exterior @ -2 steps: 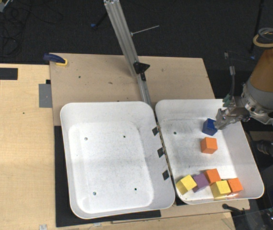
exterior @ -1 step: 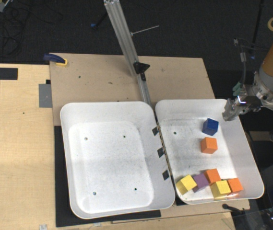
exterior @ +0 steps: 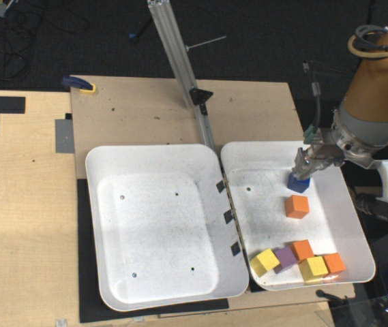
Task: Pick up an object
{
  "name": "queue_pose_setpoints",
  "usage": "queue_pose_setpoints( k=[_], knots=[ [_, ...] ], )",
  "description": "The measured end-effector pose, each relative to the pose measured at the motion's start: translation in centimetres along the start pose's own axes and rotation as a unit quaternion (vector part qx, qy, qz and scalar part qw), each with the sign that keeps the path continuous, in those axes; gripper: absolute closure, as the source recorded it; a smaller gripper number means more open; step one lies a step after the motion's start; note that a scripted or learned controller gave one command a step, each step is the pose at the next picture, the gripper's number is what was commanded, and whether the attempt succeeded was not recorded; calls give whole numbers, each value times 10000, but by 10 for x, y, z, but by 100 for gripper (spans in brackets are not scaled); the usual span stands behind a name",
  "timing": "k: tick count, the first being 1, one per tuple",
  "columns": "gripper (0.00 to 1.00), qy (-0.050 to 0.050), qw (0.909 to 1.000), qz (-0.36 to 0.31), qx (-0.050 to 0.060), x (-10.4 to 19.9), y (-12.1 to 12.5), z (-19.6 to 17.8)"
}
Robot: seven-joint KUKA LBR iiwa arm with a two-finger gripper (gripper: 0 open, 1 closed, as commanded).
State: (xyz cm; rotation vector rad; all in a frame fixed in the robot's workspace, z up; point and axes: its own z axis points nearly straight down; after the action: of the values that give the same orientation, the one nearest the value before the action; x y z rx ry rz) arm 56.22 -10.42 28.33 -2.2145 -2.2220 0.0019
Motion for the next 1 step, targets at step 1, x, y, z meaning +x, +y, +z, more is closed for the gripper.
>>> queue_pose_setpoints(
  k=[1],
  knots=[
    [100, -1, 10000, 3, 4, 42, 9, 11]
  ],
)
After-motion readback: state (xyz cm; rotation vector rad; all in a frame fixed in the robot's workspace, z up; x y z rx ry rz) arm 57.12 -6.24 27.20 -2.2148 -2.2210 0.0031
